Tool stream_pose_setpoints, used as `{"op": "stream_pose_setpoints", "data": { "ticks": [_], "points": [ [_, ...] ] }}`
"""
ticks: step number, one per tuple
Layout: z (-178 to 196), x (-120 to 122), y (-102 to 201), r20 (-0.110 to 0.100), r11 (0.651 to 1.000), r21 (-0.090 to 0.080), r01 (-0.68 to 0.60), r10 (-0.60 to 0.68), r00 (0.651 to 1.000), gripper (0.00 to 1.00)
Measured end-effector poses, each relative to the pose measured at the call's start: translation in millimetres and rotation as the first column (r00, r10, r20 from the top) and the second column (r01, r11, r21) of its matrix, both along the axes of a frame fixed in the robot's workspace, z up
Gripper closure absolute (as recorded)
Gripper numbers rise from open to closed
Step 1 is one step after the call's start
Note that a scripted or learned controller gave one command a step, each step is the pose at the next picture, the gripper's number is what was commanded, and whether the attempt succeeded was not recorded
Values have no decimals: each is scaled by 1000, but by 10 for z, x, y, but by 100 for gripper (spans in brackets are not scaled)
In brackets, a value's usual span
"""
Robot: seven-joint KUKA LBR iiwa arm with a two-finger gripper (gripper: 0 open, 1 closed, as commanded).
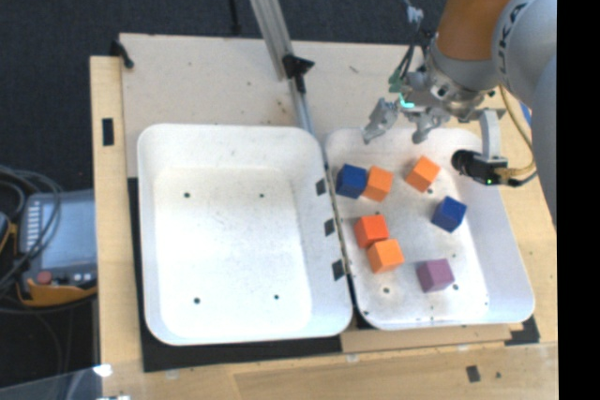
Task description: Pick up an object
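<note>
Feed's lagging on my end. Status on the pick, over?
Gripper open, nothing between its fingers, over the right bin's far edge. Nearest: orange cube, then the blue cube touching another orange one. Nothing blocking.

Single fixed camera, above the bench (pixel 216 80), looking down at a slant
Both white bins fall in frame: left bin (pixel 234 229), right bin (pixel 487 267); dark floor shows beyond the far edge; arm (pixel 497 5) enters from the right, at moderate range
</note>
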State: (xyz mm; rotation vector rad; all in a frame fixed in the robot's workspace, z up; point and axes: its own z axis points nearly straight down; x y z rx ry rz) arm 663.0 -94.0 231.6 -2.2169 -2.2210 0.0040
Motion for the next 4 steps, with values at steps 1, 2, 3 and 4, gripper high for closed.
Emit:
{"op": "stream_pose_setpoints", "data": {
  "ticks": [1, 2, 3, 4],
  "points": [
    [28, 9, -2, 4, 1000, -2, -1, 1, 1000, 0],
    [-404, 16, -70, 1, 1000, -3, 3, -3, 1000, 0],
    [-841, 52, -126, 0, 1000, -3, 5, -5, 1000, 0],
    [-1095, 70, -126, 10, 1000, -1, 6, -6, 1000, 0]
  ]
}}
